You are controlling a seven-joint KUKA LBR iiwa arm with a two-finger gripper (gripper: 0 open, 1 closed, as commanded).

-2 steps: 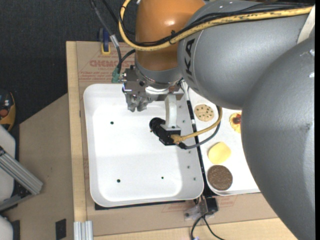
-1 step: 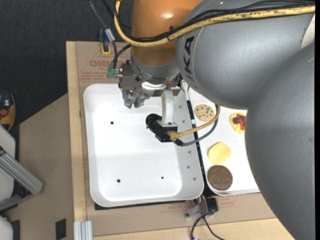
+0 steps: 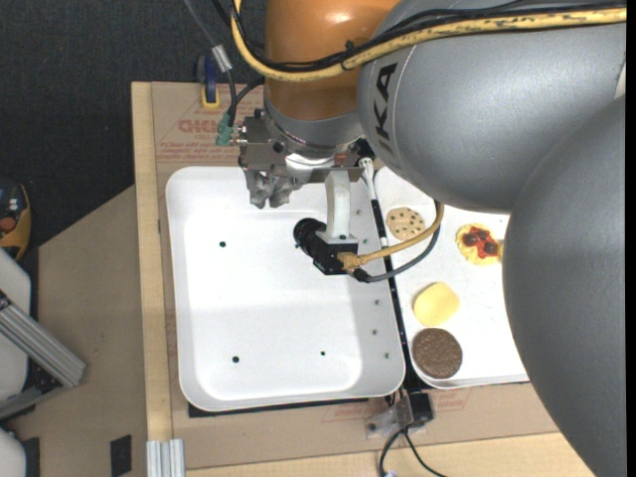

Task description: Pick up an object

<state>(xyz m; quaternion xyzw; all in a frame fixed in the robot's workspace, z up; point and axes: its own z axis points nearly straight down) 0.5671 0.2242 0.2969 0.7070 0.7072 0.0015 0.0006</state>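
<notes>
The gripper point(image 3: 270, 195) hangs over the far edge of the left bin point(image 3: 268, 366), its jaws' state impossible to tell, while the pickable cookie point(image 3: 403, 223), yellow disc point(image 3: 435, 303) and brown disc point(image 3: 437, 353) lie in the right bin point(image 3: 487, 371), well apart.

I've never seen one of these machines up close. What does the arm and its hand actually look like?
The arm is a thick, rounded grey tube with dark lettering on its side and a glossy orange band above the wrist. Yellow and black cables loop around it. Below sits the hand, a small grey metal block with a white and black attachment beside it.
</notes>
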